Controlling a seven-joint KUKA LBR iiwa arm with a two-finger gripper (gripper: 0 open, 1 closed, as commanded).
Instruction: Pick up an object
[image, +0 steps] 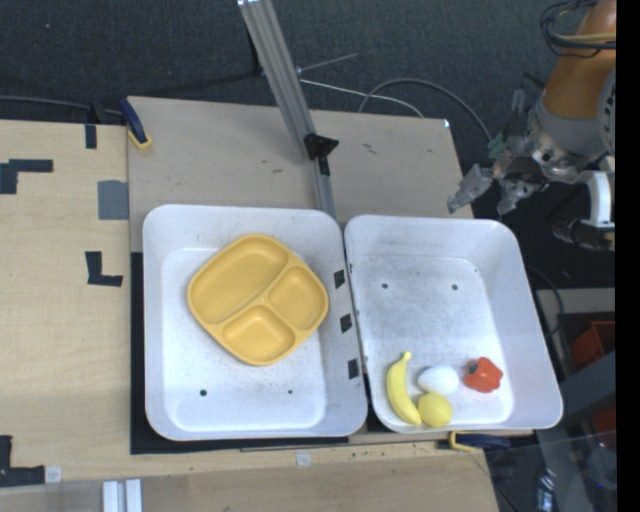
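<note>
Gripper (487, 190): fingers spread apart, nothing between them; poised beyond the far right corner of the right bin (520, 290), outside its rim, over the bench (400, 160).

Arm (580, 80): grey with an orange band, entering at the view's upper right.

Right bin, near edge: banana (401, 390), white egg-shaped object (438, 379) and yellow lemon (434, 409) clustered together; red pepper (483, 375) just beside them toward the near right corner.

Left bin (165, 330): yellow sectioned plate (257, 298) lying toward the far edge.
</note>
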